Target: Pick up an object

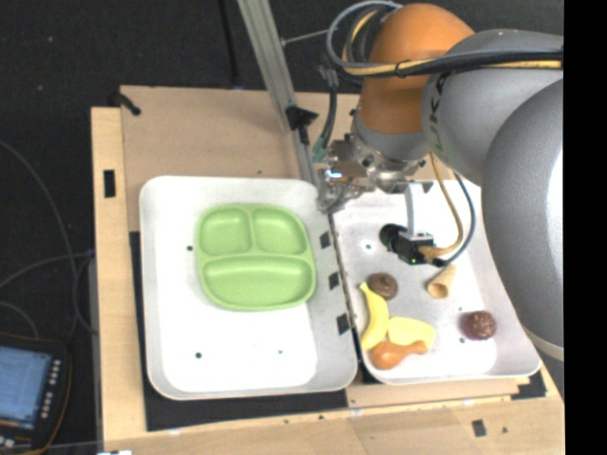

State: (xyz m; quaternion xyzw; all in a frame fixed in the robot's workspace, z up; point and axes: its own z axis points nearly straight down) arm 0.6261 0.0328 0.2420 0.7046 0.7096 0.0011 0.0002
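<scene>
Leftmost, the left bin (171, 349) holds a green divided plate (255, 257) lying flat near its middle. Next, the right bin (503, 358) carries a yellow banana (376, 317), an orange pear-shaped piece (392, 353) touching a pale yellow piece (412, 331), a brown doughnut (382, 284), a small cone (440, 282) and a dark round fruit (479, 325). Above that bin's far end, near the divide, hangs the gripper (334, 195); I cannot tell how it is set.
</scene>
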